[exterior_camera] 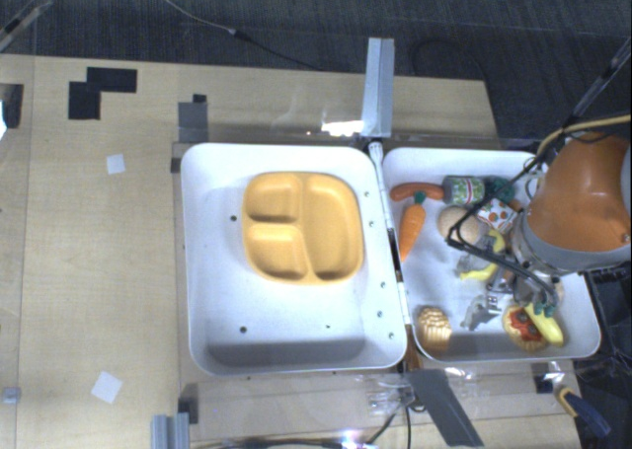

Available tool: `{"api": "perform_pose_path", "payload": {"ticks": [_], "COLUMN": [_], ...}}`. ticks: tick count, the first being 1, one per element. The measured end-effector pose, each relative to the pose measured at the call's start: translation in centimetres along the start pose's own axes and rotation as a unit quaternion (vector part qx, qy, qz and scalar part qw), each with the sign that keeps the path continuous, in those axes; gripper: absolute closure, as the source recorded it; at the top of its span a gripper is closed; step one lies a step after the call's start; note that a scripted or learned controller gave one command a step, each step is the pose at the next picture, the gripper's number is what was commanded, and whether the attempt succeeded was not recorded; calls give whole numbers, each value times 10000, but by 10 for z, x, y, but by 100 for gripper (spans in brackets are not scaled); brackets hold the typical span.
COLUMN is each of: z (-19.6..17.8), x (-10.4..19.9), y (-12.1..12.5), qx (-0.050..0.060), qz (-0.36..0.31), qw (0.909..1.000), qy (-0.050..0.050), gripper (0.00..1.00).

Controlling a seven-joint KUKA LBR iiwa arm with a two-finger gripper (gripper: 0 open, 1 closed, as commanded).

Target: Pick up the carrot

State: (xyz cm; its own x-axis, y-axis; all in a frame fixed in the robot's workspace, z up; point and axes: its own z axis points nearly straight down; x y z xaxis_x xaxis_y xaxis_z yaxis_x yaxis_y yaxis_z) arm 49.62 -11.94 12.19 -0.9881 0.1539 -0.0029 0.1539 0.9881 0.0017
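The two-finger gripper (pixel 491 301), its state impossible to tell, hovers well apart from the slim orange plastic carrot (pixel 411 227), risking a grab at neighbouring clutter

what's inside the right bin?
Right bin: carrot near its left wall, sausage, green bottle, golden pastry, more toy food. The arm covers its right part.

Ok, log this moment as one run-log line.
task: pick carrot | carrot: right bin, left side, untouched | claw: over bin's lower middle, apart from carrot
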Motion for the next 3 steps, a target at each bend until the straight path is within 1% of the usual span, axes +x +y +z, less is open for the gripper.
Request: {"api": "perform_pose_path", "payload": {"ticks": [1,2,3], "z": [33,19,-4], "x": [-5,-9,-40], "y": [-61,-60,4], "qx": [-1,-2,-8], "qz": [1353,1312,2358], "qw": [9908,9913,9718], "qy": [-53,-111,-31], "gripper": [0,100,100]}}
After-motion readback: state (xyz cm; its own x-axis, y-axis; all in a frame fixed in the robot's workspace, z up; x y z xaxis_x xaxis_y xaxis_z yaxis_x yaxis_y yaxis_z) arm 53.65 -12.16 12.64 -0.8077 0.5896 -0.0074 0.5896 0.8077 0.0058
